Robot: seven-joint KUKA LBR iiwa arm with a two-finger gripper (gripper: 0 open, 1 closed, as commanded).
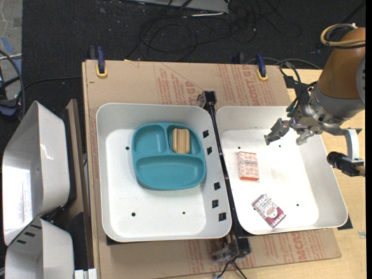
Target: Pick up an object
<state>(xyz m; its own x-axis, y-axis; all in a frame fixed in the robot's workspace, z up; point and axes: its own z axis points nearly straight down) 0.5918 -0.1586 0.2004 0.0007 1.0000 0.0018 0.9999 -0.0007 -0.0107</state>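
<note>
A small orange and white box (248, 166) lies flat in the middle of the right bin (325, 214). A pink and white packet (268, 209) lies nearer that bin's front edge. In the left bin (113, 214) sits a teal divided plate (165, 170) with a tan block (181, 140) in its upper right compartment. My gripper (289, 135) hangs over the back of the right bin, up and to the right of the orange box and apart from it. It stands open with nothing between its fingers.
A black divider (216, 156) with clips runs between the two bins. Spare white tubs (32, 167) stand off the bench at the left. Blue and yellow clamps (102, 68) hold the cardboard base at the back. Cables lie on the dark floor behind.
</note>
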